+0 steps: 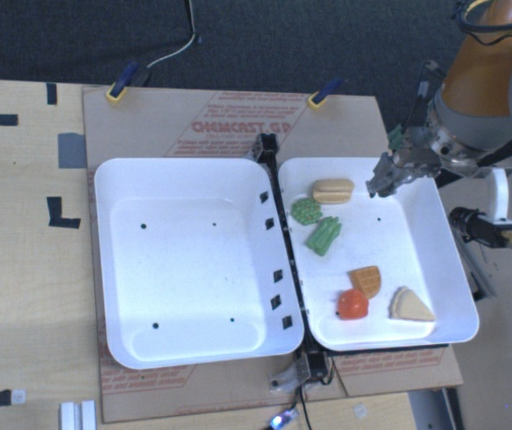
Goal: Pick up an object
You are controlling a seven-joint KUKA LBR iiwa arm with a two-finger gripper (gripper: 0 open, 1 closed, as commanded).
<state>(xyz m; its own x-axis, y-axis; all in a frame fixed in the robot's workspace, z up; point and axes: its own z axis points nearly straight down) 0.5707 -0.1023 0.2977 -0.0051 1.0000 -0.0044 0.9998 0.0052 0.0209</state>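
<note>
I see bread roll (333, 190) at back of right bin (448, 240), gripper (383, 183) hovering just beside it; cannot tell its state. Green items (317, 224) near divider. Orange wedge (366, 280), tomato (352, 305), cheese wedge (411, 305) at front. Left bin (117, 240) alongside.

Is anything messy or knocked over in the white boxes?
Nothing stands out. The bread roll, two green vegetables, orange piece, red tomato and cheese wedge all lie inside the right bin, none spilled. The gripper hangs over its upper right part.
</note>
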